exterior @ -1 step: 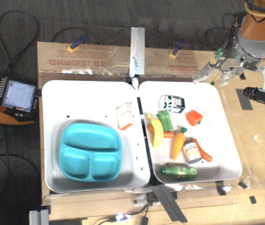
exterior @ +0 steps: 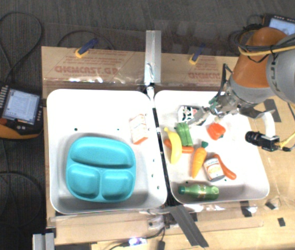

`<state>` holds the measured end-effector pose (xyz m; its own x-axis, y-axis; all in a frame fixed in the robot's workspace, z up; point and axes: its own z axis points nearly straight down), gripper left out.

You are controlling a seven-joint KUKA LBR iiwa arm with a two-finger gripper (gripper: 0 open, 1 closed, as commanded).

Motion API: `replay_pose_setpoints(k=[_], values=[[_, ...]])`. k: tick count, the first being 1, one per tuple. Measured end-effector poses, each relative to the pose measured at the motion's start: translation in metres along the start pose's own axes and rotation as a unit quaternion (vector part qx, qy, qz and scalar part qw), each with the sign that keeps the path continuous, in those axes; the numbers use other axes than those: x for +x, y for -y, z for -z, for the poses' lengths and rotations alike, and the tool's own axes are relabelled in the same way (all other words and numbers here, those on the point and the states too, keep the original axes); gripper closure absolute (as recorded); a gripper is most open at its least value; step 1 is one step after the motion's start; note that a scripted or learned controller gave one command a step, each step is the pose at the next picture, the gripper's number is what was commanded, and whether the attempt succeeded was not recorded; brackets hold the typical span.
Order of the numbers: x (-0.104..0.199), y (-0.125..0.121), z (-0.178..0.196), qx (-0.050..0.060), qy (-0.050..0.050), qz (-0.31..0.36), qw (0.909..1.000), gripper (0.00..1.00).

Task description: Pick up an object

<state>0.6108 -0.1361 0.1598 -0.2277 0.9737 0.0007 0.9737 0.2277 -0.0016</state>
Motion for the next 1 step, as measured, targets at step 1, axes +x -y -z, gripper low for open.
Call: replay_pose_setpoints(k=[1], values=[[0.0572,-0.0295,0.0602,0.0,0.0,-0.024,0.9997,0.0]])
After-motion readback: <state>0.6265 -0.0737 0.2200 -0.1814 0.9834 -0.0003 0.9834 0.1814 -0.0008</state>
